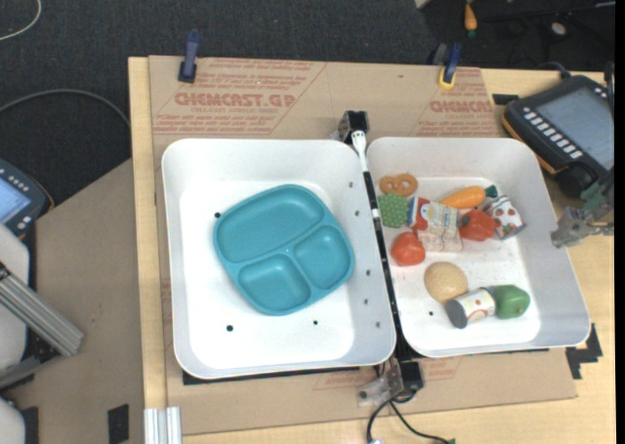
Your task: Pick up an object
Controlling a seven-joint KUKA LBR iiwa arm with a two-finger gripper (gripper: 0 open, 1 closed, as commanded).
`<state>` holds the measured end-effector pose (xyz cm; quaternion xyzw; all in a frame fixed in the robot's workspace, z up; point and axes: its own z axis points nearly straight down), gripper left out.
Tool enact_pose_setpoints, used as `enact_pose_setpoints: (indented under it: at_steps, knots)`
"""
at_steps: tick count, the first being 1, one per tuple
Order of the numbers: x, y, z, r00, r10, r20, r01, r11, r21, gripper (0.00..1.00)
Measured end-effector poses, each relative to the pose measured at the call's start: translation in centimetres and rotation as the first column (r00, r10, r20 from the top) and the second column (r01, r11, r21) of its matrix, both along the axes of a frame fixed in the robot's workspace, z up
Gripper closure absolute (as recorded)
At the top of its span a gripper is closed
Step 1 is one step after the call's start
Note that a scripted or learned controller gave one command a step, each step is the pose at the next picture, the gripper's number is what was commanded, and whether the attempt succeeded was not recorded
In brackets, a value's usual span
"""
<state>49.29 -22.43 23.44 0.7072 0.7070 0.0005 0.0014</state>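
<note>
The right bin point(547, 320) holds several small toy foods. A brown pretzel point(398, 183) and a green square block point(394, 210) lie near its left wall. An orange carrot point(464, 198), a white carton point(441, 223), a red piece point(478, 226) and a patterned cube point(505, 218) crowd the middle. A red tomato point(408, 249) sits below them. Toward the front lie a beige egg-shaped piece point(445, 282), a small can point(470, 308) on its side and a green round fruit point(511, 302).
A teal divided plate point(283, 249) lies in the left bin point(186, 335). A black hand-held panel point(566, 125) rests off the right bin's far corner. A small grey fixture point(578, 222) stands by the right rim. Blue point(187, 57) and yellow point(450, 66) clamps hold the board's far edge.
</note>
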Motion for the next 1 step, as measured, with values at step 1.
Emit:
enact_pose_setpoints:
  at_steps: [1]
  knots:
    - [-1.22,8.02,4.01,1.000,0.006,0.001,-0.006,1.000,0.002,1.00]
